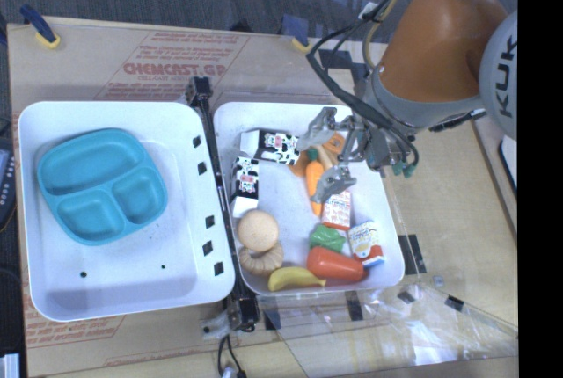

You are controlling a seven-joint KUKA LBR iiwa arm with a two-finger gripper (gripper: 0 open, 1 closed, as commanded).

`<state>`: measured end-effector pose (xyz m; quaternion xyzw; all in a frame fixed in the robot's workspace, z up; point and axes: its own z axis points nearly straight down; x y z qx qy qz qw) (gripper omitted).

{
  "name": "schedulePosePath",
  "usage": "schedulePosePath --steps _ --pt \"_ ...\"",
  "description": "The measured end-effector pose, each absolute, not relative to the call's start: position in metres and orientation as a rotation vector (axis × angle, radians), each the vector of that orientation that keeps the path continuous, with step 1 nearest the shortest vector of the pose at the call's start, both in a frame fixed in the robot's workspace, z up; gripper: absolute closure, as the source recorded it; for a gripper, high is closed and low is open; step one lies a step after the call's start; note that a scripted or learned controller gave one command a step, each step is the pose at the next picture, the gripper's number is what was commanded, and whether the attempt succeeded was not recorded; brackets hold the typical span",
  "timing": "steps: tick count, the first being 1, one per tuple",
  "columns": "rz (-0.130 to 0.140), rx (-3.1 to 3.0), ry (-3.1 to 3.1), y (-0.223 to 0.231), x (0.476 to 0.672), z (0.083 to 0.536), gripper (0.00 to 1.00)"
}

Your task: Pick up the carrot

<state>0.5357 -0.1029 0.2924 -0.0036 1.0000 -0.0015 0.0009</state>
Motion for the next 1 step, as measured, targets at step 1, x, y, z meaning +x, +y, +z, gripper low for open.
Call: schedulePosePath --steps 1 --pt "0.000 0.302 3.134 -0.1440 0.5372 0.1892 0.00"
